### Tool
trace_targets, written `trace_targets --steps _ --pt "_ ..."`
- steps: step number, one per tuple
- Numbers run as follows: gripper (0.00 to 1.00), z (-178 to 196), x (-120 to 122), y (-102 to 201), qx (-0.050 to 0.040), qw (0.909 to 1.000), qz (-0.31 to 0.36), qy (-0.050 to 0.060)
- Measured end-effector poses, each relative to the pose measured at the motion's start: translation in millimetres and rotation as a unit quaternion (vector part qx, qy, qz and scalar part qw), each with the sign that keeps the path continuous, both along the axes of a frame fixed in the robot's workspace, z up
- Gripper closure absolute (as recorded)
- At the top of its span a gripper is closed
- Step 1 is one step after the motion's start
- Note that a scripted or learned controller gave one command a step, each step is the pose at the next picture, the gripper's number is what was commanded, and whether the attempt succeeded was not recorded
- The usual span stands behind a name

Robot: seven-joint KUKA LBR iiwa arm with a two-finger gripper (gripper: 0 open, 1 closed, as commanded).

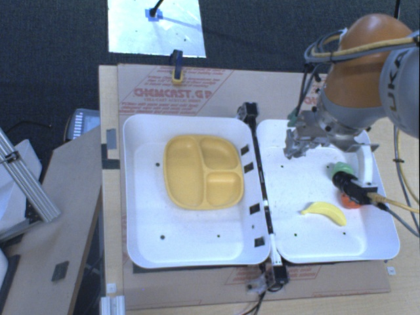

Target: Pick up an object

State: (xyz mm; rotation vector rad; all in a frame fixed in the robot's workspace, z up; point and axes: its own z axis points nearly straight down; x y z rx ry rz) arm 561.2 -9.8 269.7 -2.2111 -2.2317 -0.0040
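A yellow banana (325, 212) lies in the right bin (295, 245), toward its front right. A small green round thing (340, 172) and a bit of something orange (352, 204) sit by the bin's right side, partly hidden by robot parts. My gripper (294, 147) hangs over the back left part of the right bin, well left of and behind the banana. Nothing shows under it but bare bin floor. A yellow divided plate (202, 172) rests in the middle of the left bin (147, 241).
A black divider strip with clips (257, 189) runs between the two bins. The bins sit on a cardboard sheet (177, 90) with a yellow-black clamp (177, 67) at its far edge. A shiny metal sheet (155, 18) lies beyond the bench.
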Motion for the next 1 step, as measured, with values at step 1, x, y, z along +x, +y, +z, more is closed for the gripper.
trace_targets --steps 1 --pt "1.00 -16.6 -3.9 58.2 0.0003 1.0000 0.001 0.001"
